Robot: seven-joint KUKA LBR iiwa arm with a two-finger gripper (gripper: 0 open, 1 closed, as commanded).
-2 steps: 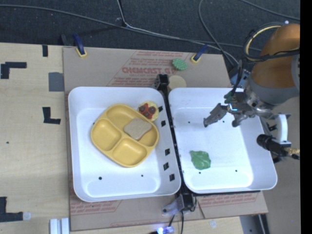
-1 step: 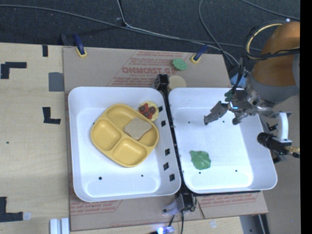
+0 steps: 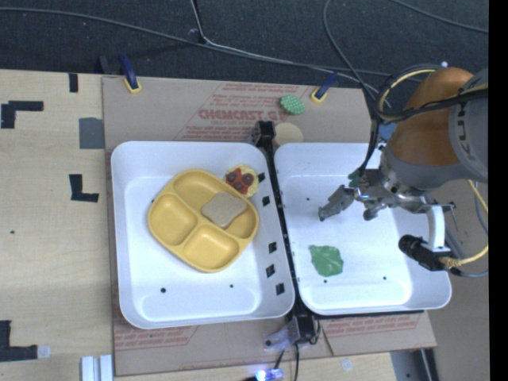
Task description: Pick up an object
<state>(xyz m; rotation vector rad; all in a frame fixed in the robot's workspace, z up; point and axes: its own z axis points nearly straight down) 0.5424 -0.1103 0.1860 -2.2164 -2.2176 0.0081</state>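
Note:
A small green leafy object (image 3: pixel 326 259) lies in the right bin (image 3: pixel 397 292), toward its front. My gripper (image 3: pixel 349 205) hangs over the middle of that bin, up and to the right of the green object, and apart from it. Its fingers (image 3: pixel 333 206) stand spread with nothing between them. In the left bin (image 3: pixel 143 292) rests a yellow divided plate (image 3: pixel 175 217) with a tan slice of bread (image 3: pixel 224 209) in one compartment. A dark red berry cluster (image 3: pixel 240 180) sits at the plate's far right rim.
A green dotted piece (image 3: pixel 291 104) lies on the cardboard behind the bins. A black divider clip (image 3: pixel 264 133) sits where the bins meet. Cables run across the dark floor behind the bench.

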